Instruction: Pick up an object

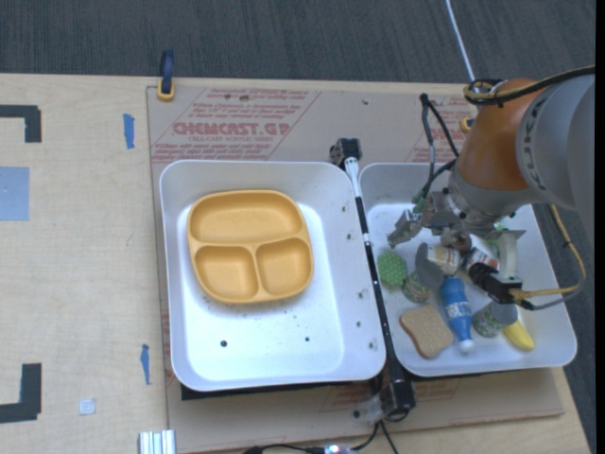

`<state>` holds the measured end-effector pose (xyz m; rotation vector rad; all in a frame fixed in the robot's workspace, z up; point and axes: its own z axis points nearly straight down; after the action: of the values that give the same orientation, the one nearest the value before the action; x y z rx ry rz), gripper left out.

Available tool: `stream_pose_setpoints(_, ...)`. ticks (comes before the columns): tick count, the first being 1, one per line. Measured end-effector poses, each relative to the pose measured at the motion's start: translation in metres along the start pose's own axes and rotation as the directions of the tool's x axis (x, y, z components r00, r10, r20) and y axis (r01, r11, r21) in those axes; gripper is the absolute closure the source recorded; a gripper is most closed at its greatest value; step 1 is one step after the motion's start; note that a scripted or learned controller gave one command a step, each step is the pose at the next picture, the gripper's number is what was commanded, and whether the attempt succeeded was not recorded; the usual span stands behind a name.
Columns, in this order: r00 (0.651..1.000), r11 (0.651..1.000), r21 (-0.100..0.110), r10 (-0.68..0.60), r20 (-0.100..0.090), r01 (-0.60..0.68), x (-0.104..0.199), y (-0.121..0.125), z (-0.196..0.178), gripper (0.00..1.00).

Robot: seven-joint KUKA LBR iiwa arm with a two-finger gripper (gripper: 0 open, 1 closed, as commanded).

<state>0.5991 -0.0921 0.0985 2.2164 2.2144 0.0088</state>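
My gripper (pixel 444 239) hangs low over the right bin (pixel 558 343), among a heap of small items near the bin's middle. Below it lie a blue bottle (pixel 458 310), a slice of toast (pixel 426 331), a green round piece (pixel 392 269) and a yellow banana-like piece (pixel 517 336). A grey flat piece (pixel 429 274) lies just under the gripper. The wrist and cables hide the fingertips, so whether anything sits between them is unclear.
The left bin (pixel 189 348) holds a yellow divided plate (pixel 250 245). A black rod (pixel 364 244) runs along the seam between the bins. The arm's orange band (pixel 496 149) and grey body cover the right bin's far corner.
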Motion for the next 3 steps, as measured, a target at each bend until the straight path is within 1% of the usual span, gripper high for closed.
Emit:
stream_pose_setpoints(1, 1.0, 1.0, -0.003, 0.0, 0.0, 0.0, 0.0, 0.001, -0.01, 1.0)
stream_pose_setpoints(2, 1.0, 1.0, 0.006, 0.0, 0.001, 0.0, -0.089, -0.054, 0.01, 1.0)
stream_pose_setpoints(3, 1.0, 1.0, 0.007, -0.003, -0.002, 0.003, -0.019, -0.031, -0.043, 1.0)
